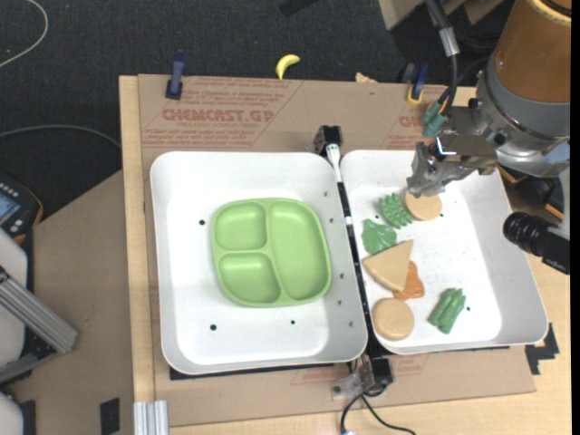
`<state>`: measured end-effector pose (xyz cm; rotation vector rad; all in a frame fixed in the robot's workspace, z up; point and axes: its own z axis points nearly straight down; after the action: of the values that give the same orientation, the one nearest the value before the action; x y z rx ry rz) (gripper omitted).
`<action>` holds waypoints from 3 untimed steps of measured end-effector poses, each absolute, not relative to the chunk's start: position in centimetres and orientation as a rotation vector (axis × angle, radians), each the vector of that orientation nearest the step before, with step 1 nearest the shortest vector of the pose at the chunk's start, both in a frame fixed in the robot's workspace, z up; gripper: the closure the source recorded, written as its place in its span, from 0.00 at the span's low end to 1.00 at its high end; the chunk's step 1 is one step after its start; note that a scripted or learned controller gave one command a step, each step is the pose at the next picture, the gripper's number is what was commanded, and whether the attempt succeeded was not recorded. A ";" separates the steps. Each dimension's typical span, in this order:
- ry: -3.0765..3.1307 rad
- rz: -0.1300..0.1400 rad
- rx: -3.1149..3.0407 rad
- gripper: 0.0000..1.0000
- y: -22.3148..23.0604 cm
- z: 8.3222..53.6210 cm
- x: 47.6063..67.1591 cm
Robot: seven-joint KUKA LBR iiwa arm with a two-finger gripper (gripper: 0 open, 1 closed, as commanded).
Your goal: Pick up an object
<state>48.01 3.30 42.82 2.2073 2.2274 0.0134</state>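
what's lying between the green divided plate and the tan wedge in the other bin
In the camera view, between the green divided plate and the tan wedge run the two bins' adjoining rims, then a green leafy piece just above the wedge.

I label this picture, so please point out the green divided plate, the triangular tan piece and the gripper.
green divided plate (pixel 270 250): camera view, middle ridge.
triangular tan piece (pixel 390 265): camera view, centre.
gripper (pixel 422 188): camera view, fingertips.

robot lab: clamped cardboard bench (pixel 272 111), loose cables (pixel 27 25), white bins (pixel 181 243).
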 end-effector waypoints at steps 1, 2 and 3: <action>2.230 0.016 2.207 1.00 11.1 49.4 48.0; 2.228 -0.026 2.229 1.00 12.9 27.4 47.7; 2.218 0.031 2.211 1.00 14.2 49.2 48.0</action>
<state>48.02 14.16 49.22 2.2112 2.2181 0.0312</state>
